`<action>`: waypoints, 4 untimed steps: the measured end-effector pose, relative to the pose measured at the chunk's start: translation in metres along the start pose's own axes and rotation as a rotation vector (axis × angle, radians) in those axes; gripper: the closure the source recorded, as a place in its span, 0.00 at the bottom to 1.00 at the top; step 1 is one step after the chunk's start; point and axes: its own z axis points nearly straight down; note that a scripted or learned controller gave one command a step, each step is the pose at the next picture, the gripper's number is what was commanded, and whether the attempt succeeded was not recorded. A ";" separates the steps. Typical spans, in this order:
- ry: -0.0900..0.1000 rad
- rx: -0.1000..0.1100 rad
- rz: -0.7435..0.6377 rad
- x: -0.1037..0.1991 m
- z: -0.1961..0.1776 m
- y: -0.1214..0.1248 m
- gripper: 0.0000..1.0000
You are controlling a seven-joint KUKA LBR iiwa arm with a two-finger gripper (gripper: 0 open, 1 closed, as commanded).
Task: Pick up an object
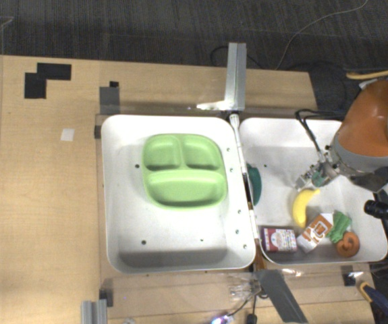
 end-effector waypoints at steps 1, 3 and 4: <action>0.004 0.015 0.042 -0.046 -0.089 -0.033 1.00; 0.007 0.015 -0.072 -0.064 0.009 -0.005 0.00; 0.006 0.014 -0.077 -0.070 0.005 0.000 0.00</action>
